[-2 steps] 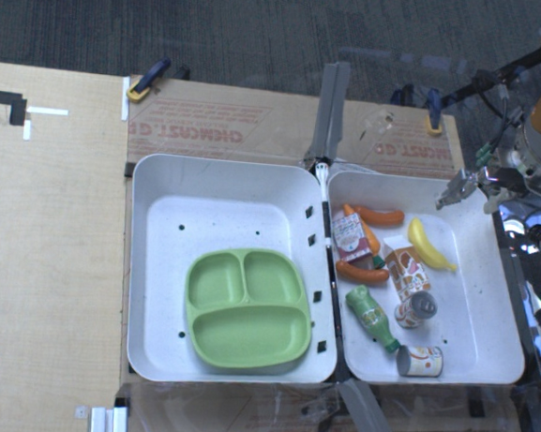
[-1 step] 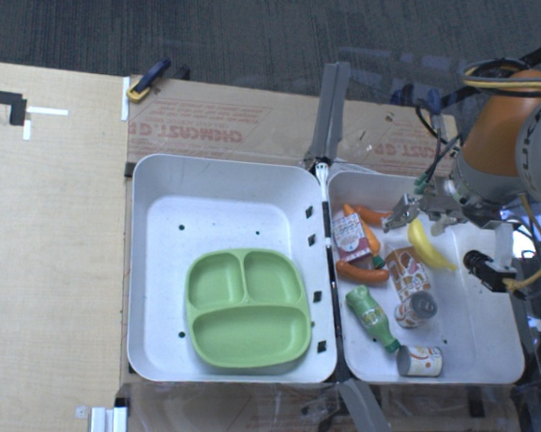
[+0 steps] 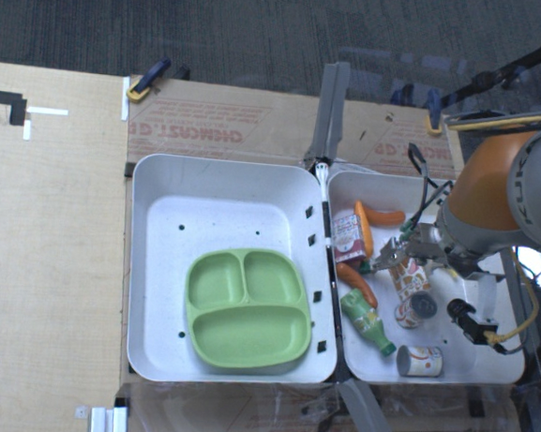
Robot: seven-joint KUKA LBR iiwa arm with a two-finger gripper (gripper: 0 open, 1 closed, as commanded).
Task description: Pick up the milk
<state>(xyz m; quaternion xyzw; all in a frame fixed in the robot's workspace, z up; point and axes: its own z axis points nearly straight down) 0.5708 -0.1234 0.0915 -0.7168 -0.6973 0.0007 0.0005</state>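
Though flat-sided, boxy milk carton (image 3: 346, 234) beside smooth tapered carrot (image 3: 362, 232)

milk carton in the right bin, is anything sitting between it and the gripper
Yes, it looks so. An orange carrot lies along the side of the milk carton that faces the gripper, right between the two. Coming straight down on the carton from above looks unobstructed.

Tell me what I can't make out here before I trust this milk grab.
- Hand, camera view: small and cluttered, finger state unclear.
- Milk: which item it is can't be told; labels too small.
- Right bin rear corner: covered by the arm.
- Carton: print unreadable.
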